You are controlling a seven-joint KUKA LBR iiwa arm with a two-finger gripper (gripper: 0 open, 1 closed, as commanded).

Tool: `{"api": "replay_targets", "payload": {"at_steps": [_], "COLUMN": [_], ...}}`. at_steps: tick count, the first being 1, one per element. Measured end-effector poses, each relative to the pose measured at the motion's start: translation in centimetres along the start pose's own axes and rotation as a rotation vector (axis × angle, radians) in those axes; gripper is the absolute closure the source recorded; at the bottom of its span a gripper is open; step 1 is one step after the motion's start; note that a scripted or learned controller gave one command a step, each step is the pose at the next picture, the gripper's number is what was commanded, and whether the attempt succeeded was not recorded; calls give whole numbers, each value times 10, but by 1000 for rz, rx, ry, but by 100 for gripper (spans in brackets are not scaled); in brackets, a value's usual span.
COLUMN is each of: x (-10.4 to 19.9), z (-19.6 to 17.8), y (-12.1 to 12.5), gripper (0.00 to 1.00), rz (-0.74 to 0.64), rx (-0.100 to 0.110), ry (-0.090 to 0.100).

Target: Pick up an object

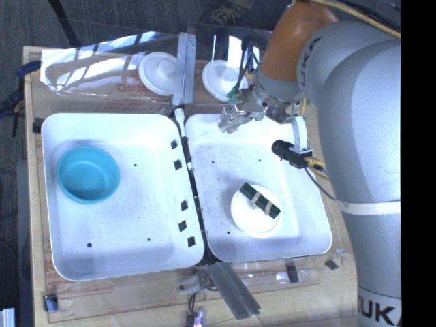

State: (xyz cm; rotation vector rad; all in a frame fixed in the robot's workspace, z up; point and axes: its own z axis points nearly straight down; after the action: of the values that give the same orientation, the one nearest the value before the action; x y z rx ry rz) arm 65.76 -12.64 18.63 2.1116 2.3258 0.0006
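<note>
Grey arm (354, 114) bulks closest to the lens, filling the side of the bench beyond the white disc (253, 220). An orange band (289, 36) sits above its wrist.

Likely pick target: small dark striped block (263, 200), lying on top of the white disc, toward the disc's far edge. Long axis slants, far-left to near-right. The disc rests on the floor of the right bin (310, 240), in its nearer half.

Gripper (235, 118) hangs over the far rim of that bin, well apart from the disc and nothing seen in its grasp. Whether it is released or clenched: cannot tell, the metal is too cluttered at this size. From the gripper, the block lies toward the camera and slightly toward the arm's side. Judgement: the next move is a reach toward the viewer, then a descent, with the wrist turned to close across the block's short width.

A black cylinder (289, 152) juts from the wrist hardware, between gripper and disc, off to the arm side.

Blue bowl (87, 174) sits far across from the disc, in the left bin (136, 254); a much longer reach.

Writing: "UK" on the arm base (378, 310), cut off at the frame edge. Faint reddish print on the board behind the left bin, unreadable.
</note>
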Motion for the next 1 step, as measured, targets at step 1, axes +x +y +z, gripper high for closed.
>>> {"api": "replay_targets", "payload": {"at_steps": [1], "x": [-1], "z": [0], "y": [0], "gripper": [0], "rz": [1], "rx": [1], "ry": [0]}}
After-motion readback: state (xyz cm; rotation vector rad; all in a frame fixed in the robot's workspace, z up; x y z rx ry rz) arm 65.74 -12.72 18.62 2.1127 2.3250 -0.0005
